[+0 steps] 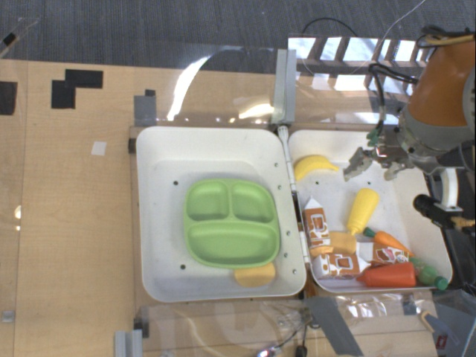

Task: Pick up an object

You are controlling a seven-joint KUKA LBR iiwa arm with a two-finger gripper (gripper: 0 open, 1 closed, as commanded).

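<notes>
My gripper hangs over the back of the right bin, fingers spread apart with nothing between them. Just below it lies a yellow corn cob. A yellow banana rests to its left near the divider. Further forward sit a brown-and-white carton, a second carton, an orange slab, a carrot and a red pepper-like piece.
The left bin holds a green divided plate and a yellow-orange piece at its front edge. A metal post stands between the bins at the back. Cables loop behind the right bin.
</notes>
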